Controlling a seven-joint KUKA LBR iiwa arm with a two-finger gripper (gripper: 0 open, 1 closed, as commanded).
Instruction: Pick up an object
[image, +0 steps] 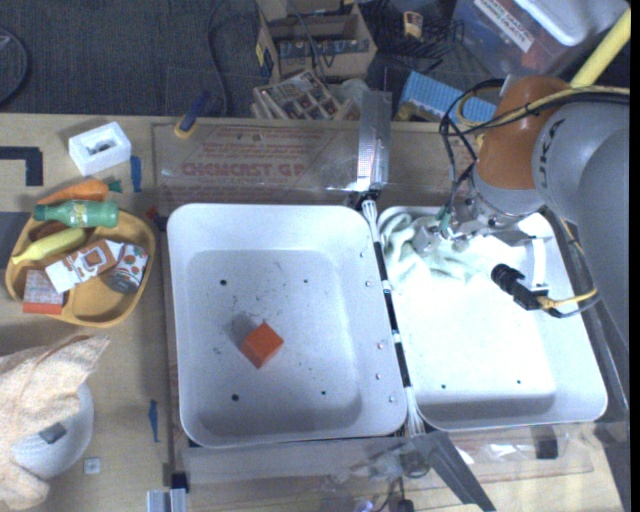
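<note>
Two white bins sit side by side on the bench. An orange block (264, 344) lies on the floor of the left bin (200, 240), a little toward seven o'clock from that bin's middle, resting on its own with its shadow at its ten o'clock side. Small dark specks are scattered over the floor around it.

From three o'clock the arm (580, 160) reaches in over the right bin (560, 395), its orange band (515, 135) at about one o'clock of that bin. The gripper (447, 232) is low over the bin's eleven o'clock corner, just beside the seam between the bins. Directly under and around it lies a pale, crumpled cloth (420, 262), bunched in that same corner. Glare on the white floor and the tangle of wrist parts hide the gripper's tips, so I cannot tell how far it is spread or whether it has hold of the cloth. A black cable plug (512, 283) hangs off the wrist at about four o'clock of the gripper.

Block and gripper are well apart, in different bins.

At nine o'clock of the left bin, on the bench, a yellow bowl (100, 305) holds a green bottle (80, 213), a banana and small packets. A clear plastic panel (260, 165) lies at twelve o'clock of the left bin.
</note>
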